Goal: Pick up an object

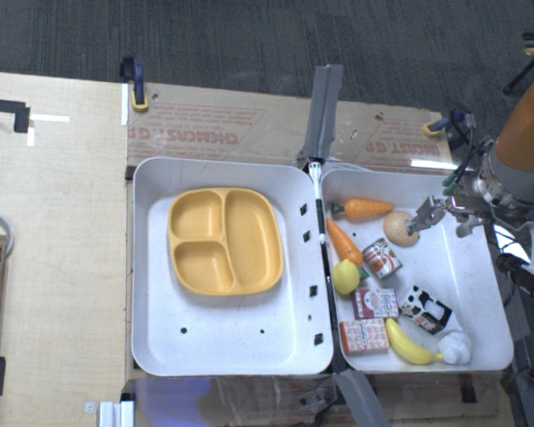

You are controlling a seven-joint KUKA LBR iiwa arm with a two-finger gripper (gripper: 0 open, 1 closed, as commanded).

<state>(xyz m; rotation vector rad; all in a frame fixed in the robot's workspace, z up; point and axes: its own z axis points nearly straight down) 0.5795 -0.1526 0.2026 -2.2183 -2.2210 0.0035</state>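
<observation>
1. The tool (pixel 445 215) hangs over the upper right part of the right bin (pixel 479 293), its two fingers spread apart with nothing between them.
2. One fingertip (pixel 422 222) sits at the right edge of a tan ball (pixel 396 228); whether it touches the ball I cannot tell. The other finger (pixel 469 226) lies to the right, over bare bin floor.
3. The arm (pixel 524 134) comes in from the upper right, its orange band above the grey wrist, and the tool points down and leftward into the bin.
4. Left of the tool, past the ball, a carrot (pixel 368 207) lies along the bin's far side; a second carrot (pixel 342 240) slants below it near the left wall.
5. Below and left of the tool a small can (pixel 381 258) lies tilted, with a lemon (pixel 345 277) beside it further left.
6. Further below are a red box (pixel 375 303), a second red box (pixel 362 336), a black-and-white toy (pixel 425 309), a banana (pixel 408 344) and a white fluffy lump (pixel 455 350).
7. Well left of the tool, the left bin (pixel 154 291) holds a yellow tray (pixel 226 241) with three compartments.
8. Both bins rest on the bench (pixel 49 240), on a sheet of cardboard (pixel 227 129).
</observation>
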